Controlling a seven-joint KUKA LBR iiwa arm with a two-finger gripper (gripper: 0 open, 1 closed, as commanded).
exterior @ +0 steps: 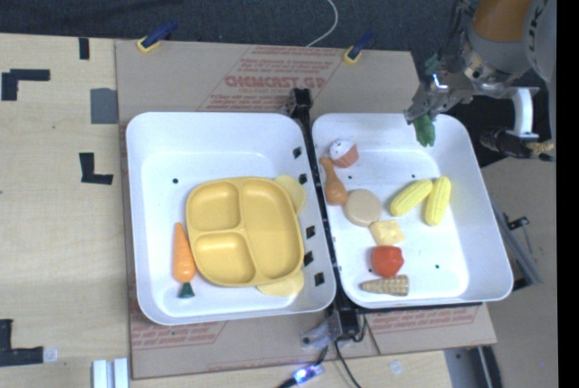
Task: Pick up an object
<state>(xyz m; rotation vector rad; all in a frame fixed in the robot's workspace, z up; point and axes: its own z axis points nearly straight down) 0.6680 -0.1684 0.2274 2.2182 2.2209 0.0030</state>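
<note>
gripper (pixel 423 118) above right bin's (pixel 479 196) far rim

Grey arm (pixel 543 15) with a glossy orange band, dark cabling, small metallic fittings near the wrist.

Small dark-green piece (pixel 424 134) hangs upright right at the tip of the gripper (pixel 423 112), over the bin's far edge; grip unclear. Two yellow corn cobs (pixel 423 196) lie side by side below the gripper, well apart from it. Beige round disc (pixel 364 207), yellow cube (pixel 387 232), red tomato (pixel 387 260) and pale ridged cone (pixel 385 287) lie down-left, farther off. Orange drumstick shape (pixel 334 185) and white-pink piece (pixel 342 152) lie to its left.
</note>
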